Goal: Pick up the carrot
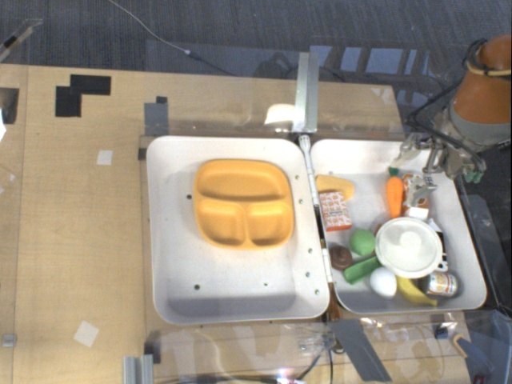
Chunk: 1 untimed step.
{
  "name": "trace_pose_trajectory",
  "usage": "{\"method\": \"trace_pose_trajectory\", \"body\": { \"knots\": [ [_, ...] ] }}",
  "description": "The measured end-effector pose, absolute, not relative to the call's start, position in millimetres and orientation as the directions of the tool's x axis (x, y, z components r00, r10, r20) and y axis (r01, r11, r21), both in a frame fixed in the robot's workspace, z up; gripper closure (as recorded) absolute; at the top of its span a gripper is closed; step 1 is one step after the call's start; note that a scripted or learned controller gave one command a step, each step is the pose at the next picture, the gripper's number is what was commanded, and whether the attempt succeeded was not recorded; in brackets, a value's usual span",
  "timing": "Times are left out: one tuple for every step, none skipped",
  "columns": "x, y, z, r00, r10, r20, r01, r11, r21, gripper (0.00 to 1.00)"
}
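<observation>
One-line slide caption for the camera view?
Gripper hovers just right of the carrot in the right bin; yellow divided plate sits in the left bin.

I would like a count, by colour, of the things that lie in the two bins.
Orange: 1, the carrot
Yellow: 3, the divided plate, the banana, the cheese wedge
Green: 2, the round fruit, the cucumber
White: 2, the bowl, the egg
Brown: 1, the small ball
Other: 2, the packet, the can
Total: 11
</observation>
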<state>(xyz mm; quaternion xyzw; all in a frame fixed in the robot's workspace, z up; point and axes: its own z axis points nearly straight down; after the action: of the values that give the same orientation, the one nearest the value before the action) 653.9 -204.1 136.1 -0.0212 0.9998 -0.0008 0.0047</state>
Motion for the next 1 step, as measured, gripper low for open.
{"method": "trace_pose_trajectory", "body": {
  "knots": [
    [667.6, -152.5, 89.7, -1.0, -0.023, -0.008, -0.023, 1.0, -0.001, 0.0]
  ]
}}
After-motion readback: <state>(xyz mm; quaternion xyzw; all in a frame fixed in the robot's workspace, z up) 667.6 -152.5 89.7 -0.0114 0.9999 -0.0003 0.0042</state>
